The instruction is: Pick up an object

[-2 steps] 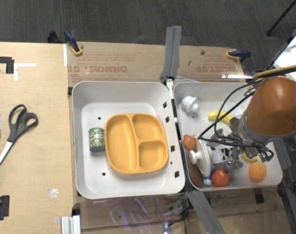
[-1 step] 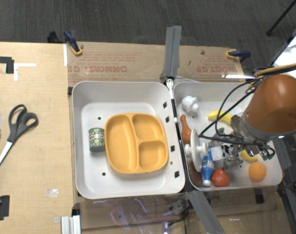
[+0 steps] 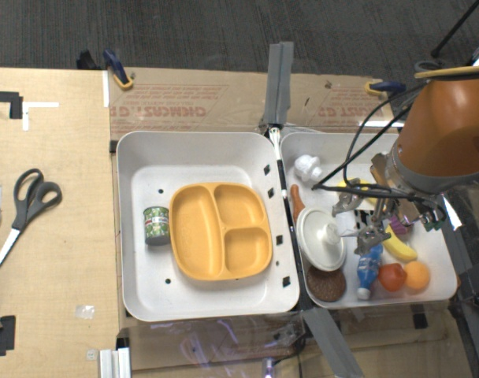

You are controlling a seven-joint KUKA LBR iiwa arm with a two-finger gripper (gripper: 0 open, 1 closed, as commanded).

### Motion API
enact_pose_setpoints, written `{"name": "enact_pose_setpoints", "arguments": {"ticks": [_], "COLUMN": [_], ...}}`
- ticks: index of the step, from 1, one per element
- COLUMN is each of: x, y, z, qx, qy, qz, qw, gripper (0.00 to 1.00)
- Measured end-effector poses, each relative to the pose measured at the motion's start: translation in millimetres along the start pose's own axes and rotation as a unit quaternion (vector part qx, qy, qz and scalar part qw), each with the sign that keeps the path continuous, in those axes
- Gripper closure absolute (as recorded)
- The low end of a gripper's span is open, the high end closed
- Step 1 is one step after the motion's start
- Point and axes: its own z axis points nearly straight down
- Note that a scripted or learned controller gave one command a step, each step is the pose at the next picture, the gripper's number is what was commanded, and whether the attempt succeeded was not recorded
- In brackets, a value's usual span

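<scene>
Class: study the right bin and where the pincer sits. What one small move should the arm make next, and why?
Probably a short descent straight down. The pincer hangs in the right bin just above the blue bottle, with the banana and tomato crowding beside it, so sideways travel risks bumping them.

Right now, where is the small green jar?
The small green jar lies in the left bin, against the left edge of the yellow divided plate, far from the tool over the right bin.
</scene>
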Motion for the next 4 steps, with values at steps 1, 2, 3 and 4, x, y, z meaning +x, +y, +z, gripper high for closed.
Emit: {"name": "enact_pose_setpoints", "arguments": {"ticks": [1,2,3,4], "x": [17,-58,-94,-9], "y": [-42,3,-45,-63], "z": [96,0,-118,68], "qx": [0.003,0.0,0.0,-0.001], "qy": [-0.002,0.0,0.0,0.001], "qz": [-0.136,-0.099,-0.15,-0.265], "qw": [0.9907,0.9951,0.9886,0.9643], "gripper": [1.0,1.0,1.0,1.0]}}
